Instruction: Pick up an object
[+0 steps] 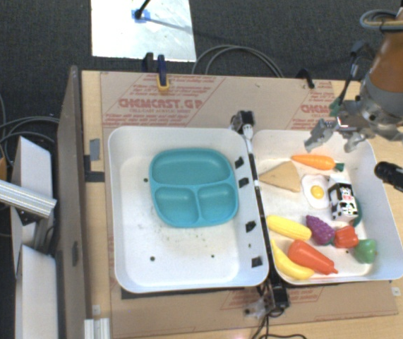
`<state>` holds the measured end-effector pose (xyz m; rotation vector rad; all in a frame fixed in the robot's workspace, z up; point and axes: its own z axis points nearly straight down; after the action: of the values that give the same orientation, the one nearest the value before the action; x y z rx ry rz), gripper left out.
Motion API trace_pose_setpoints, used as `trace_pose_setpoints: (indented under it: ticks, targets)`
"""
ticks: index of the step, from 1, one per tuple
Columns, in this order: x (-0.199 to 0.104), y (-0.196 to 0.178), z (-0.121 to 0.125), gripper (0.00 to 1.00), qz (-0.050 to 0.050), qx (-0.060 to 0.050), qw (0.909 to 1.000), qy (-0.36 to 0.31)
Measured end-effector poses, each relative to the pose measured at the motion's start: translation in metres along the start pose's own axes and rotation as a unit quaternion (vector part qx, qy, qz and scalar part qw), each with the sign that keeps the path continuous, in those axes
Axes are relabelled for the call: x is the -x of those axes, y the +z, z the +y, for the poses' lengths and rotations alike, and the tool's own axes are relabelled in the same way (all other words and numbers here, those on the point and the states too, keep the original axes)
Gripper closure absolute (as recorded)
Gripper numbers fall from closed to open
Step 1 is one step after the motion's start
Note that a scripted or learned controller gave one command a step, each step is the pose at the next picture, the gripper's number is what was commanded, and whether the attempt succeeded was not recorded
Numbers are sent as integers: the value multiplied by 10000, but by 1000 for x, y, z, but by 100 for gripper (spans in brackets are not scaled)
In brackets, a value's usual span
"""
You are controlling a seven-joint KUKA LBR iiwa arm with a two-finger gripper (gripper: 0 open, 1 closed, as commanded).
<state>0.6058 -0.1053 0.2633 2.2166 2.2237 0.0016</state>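
My gripper (337,137) hangs open over the back edge of the right bin (393,240), with nothing between its fingers. Just below it lies an orange carrot (315,162). Further down the bin sit a tan wedge (280,176), a fried egg (316,191), a black-and-white cow toy (342,200), purple grapes (320,229), a yellow corn cob (288,226), a banana (290,261), a red-orange pepper (313,257), a red tomato (346,236) and a green piece (365,249).
The left bin (130,210) holds a teal divided plate (193,188). A black-clipped divider (252,189) runs between the bins. The arm's orange band (402,51) rises at the upper right. Cables and a metal bracket (14,196) lie off the bench to the left.
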Motion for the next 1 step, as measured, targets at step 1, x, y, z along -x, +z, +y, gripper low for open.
trace_pose_setpoints:
  ticks: [1]
  targets:
    - [33,104,-75,0,11,-66,10000,38]
